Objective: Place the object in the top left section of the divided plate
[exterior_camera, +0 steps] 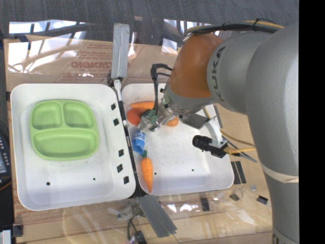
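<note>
I see the grey arm with its orange band [195,67] reaching in from three o'clock, over the right shallow white bin [203,179]. Its two-finger gripper [151,120] hangs low at that bin's ten o'clock corner, but I cannot tell how it stands or whether it has hold of anything.

Just beside it, at nine o'clock, lies a round orange toy [133,117], with another orange piece [142,105] at its twelve o'clock. A small blue object [139,142] sits at the gripper's six o'clock, and an orange toy carrot with a green top [146,172] lies farther on, against the bin's left wall.

The light green divided plastic plate [64,129] rests in the left white bin [66,187], well apart from the gripper.
</note>
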